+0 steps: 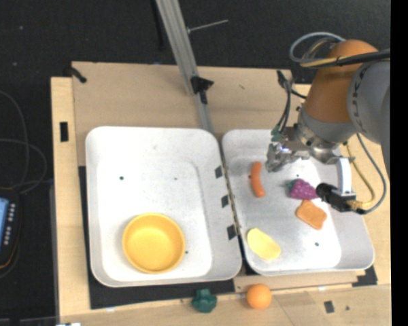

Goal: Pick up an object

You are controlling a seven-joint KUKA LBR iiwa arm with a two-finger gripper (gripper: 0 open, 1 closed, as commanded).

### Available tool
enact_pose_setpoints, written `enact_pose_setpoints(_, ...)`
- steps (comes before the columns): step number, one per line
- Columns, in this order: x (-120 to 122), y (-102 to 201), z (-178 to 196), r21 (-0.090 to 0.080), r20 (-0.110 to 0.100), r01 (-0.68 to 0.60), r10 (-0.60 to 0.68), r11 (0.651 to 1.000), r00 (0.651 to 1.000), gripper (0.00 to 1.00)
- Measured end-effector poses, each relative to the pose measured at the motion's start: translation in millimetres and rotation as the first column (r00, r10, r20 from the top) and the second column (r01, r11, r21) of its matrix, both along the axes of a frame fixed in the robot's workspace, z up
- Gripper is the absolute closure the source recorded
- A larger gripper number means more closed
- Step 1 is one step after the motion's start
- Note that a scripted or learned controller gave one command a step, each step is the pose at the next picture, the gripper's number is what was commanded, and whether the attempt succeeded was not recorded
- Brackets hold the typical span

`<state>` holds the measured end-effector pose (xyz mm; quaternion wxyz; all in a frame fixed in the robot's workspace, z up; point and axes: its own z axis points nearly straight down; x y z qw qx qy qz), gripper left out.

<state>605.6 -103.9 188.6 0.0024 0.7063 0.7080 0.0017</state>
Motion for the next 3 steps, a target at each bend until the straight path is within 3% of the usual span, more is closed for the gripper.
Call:
enact_pose_setpoints(1,1.2,-1.3,24.8,0.0,-0.002,0.0,0.0,1.0,1.0,1.0)
enact_pose_setpoints(3,-28.4,98.8,22.0,0.002,-0.006,-0.004,0.004,1.0,1.0,1.0)
